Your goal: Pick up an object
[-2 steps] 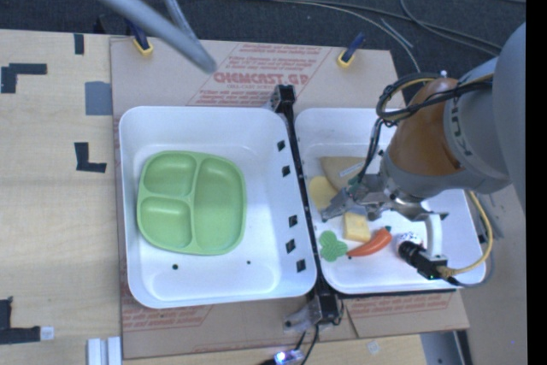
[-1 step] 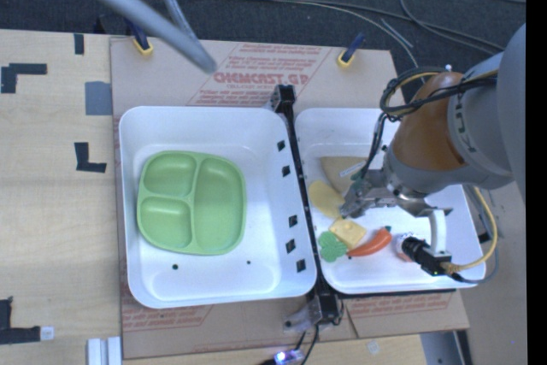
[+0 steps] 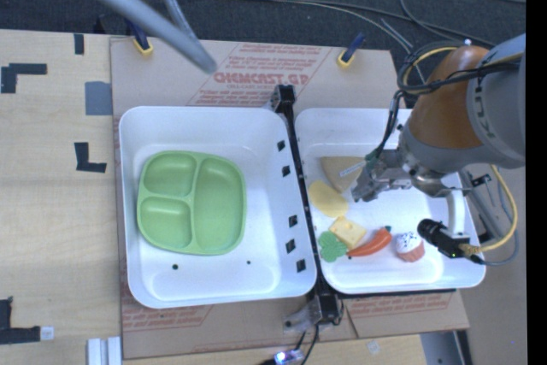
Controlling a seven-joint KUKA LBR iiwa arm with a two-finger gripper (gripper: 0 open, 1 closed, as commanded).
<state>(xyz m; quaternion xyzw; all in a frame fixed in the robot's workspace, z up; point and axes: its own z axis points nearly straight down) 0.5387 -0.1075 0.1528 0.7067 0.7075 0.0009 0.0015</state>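
Your gripper hangs low in the right bin, over the pale tan wedge and just at one o'clock from the round yellow piece. You cannot tell from this slanted view how it is set, and nothing is visibly held.

The candidates all lie in the right bin's near-left part. The yellow round piece looks like smooth moulded plastic, light and rigid, probably slick; you would do best to pinch it across its narrow width, not on the domed top. At five o'clock from it sits a blocky yellow chunk, whose flatter sides should give the surest hold. Touching that are a green leafy lump and an orange carrot-like stick; the stick is slim and tapered, so take it mid-length, across its axis. At three o'clock from the stick rests a small white and red piece, rounded and likely to roll away.

All seem toy-light and unlikely to break. The crowding is the trouble: a close on one may nudge its neighbours.

The left bin carries a green divided plate, glossy, shallow, with thin rims that would be awkward to pinch.
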